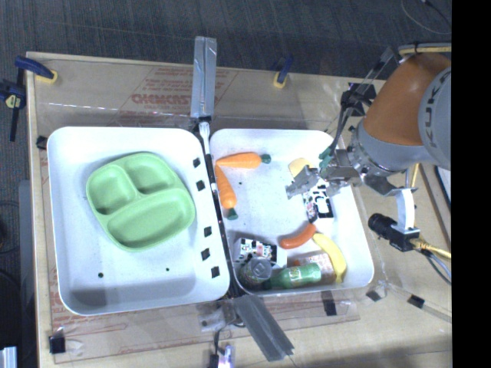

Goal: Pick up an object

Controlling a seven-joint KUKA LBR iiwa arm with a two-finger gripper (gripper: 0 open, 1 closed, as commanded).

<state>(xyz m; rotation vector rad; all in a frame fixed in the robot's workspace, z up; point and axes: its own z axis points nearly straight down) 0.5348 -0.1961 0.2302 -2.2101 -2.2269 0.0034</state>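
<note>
My gripper (304, 179) hangs over the right part of the right bin (265, 205), low above its floor. A small yellow piece (297, 164) lies just behind it and a black-and-white card (319, 205) just in front. Two orange carrots lie to its left, one along the back (239, 159) and one by the divider (225, 188). Toward the front are a red sausage (296, 237), a banana (331, 253), a green bottle (295, 275), a can (259, 269) and a small dark packet (255, 248). Nothing is visibly held.
The left bin (60, 228) holds a green divided plate (140, 198). A grey bar (204, 75) runs along the divider between the bins. Blue clamps (284, 71) sit on the bench's back edge.
</note>
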